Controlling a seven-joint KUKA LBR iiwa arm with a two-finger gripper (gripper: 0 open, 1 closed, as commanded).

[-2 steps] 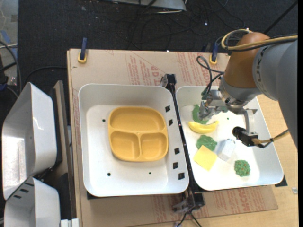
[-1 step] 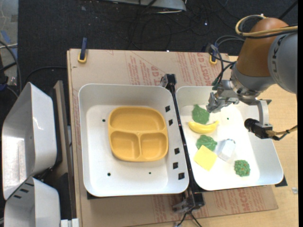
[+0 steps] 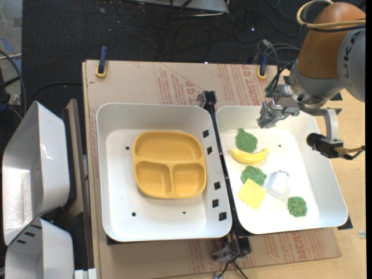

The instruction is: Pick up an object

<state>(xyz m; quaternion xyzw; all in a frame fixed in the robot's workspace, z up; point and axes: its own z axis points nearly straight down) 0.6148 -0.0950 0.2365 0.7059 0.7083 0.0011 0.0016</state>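
The right bin (image 3: 325, 202) holds a green leafy piece (image 3: 245, 139), a yellow banana (image 3: 250, 155), a second green piece (image 3: 254, 174), a yellow block (image 3: 252, 194), a clear plastic object (image 3: 278, 183) and a small green broccoli-like piece (image 3: 297, 206). My gripper (image 3: 267, 120) hangs over the bin's far edge, up and to the right of the top green piece, with nothing visible between its fingers. The grey arm with its orange band reaches in from the upper right.
The left bin (image 3: 116, 202) holds a yellow divided tray (image 3: 170, 163). A black divider with clips (image 3: 218, 167) runs between the bins. Cardboard covers the bench around them, and white containers (image 3: 35, 167) stand at the far left.
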